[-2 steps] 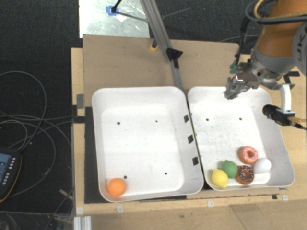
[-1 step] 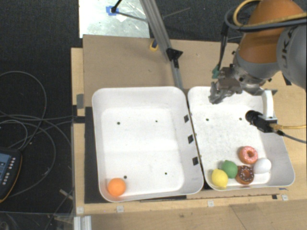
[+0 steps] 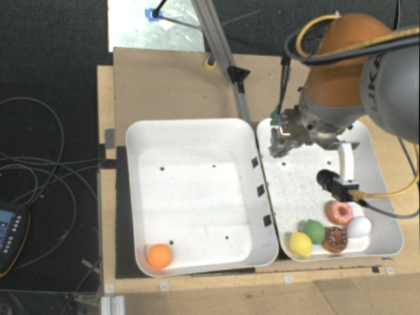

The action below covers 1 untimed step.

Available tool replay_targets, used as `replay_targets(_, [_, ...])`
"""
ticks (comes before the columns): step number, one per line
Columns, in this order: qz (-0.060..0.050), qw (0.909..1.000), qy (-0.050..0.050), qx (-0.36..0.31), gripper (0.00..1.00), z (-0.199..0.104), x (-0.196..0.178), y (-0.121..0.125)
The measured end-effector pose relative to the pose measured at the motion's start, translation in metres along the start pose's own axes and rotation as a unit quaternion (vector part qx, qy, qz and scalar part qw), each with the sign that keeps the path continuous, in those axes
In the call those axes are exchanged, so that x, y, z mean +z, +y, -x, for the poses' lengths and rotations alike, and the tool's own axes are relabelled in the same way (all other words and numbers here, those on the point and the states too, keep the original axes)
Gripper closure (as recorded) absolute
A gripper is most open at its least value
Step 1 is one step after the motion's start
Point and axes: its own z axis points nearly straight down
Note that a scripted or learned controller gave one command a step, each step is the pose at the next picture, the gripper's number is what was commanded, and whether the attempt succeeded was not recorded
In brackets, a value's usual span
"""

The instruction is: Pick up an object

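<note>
We saw our hand (image 3: 283,140) hovering over the upper part of the right bin (image 3: 380,176), its grip impossible to judge. The pink donut (image 3: 339,211) lay near the bin's lower corner, so we judged we were approaching and must next descend there.

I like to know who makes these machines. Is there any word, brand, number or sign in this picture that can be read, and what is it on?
"KU": dark letters on the grey arm at the right edge, cut off by the frame, so the word is incomplete.
Handheld device with a screen at the left edge: too small and blurred to read.
Nothing readable on the white bins or the toy items.
</note>
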Motion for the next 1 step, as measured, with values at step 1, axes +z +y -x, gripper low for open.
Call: replay_targets(1, [0.000, 1.0000, 0.000, -0.001, 1.00, -0.0546, 0.0150, -0.0257])
